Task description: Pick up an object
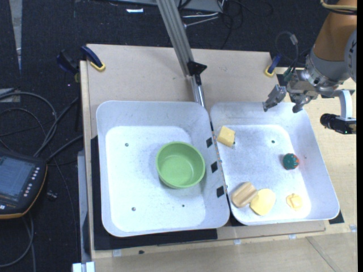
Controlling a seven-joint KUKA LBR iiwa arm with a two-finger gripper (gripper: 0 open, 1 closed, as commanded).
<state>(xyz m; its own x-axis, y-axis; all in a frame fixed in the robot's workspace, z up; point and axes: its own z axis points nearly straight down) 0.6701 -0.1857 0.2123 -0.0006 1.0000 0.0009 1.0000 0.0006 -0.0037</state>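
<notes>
My gripper (282, 102) hangs above the far edge of the right bin (317, 152), its two fingers spread open with nothing between them. Inside that bin lie a yellow block (226, 136) near the left wall, a green and red ball (291, 161) towards the right, a tan bread-like piece (243, 194), a round yellow piece (263, 202) beside it, and a small yellow toy (294, 200) at the front right. All of them sit well below and in front of the gripper.
The left bin (113, 152) holds a green bowl (181, 164). A slanted metal pole (178, 38) crosses the back of the bench to the ridge between the bins. Clamps sit at the bench's far corners.
</notes>
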